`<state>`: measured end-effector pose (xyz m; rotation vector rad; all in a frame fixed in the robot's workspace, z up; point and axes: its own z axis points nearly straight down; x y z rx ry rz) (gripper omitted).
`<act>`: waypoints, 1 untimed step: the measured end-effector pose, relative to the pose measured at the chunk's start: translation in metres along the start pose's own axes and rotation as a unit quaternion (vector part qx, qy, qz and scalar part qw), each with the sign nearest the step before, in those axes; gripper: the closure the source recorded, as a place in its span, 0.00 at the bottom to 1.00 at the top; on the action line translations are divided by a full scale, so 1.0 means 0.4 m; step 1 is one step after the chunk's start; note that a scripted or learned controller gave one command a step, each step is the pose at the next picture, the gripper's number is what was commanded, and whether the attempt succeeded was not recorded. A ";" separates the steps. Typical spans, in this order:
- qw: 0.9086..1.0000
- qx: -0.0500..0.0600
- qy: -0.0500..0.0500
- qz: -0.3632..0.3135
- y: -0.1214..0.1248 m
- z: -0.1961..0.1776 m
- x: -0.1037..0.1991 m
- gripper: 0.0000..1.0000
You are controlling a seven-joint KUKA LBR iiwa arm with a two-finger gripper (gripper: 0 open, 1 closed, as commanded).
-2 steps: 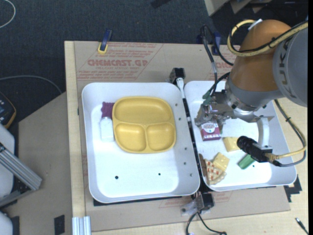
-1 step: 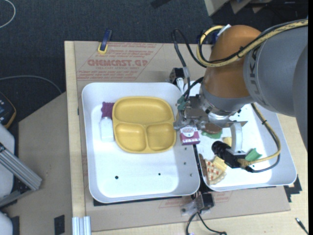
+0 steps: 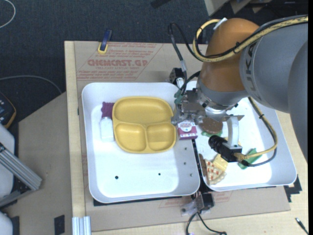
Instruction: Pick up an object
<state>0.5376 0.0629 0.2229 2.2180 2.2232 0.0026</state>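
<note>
just one camera here, fixed up above the bench and tilted down at a slant, so the far edge of the cardboard base (image 3: 120, 58) sits at the top and the near edge at the bottom. it's close enough that both white bins fill most of the view, left bin (image 3: 98, 180) whole, right bin (image 3: 274, 173) partly covered by the arm (image 3: 264, 48) reaching in from the right.

My gripper (image 3: 188, 119) hangs at frame centre over the divide between the bins, by a small purple packet (image 3: 187, 130). A yellow divided tray (image 3: 143, 124) fills the left bin (image 3: 132, 180).
</note>
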 end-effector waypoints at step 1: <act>1.000 0.000 0.000 0.001 -0.016 -0.028 -0.006 1.00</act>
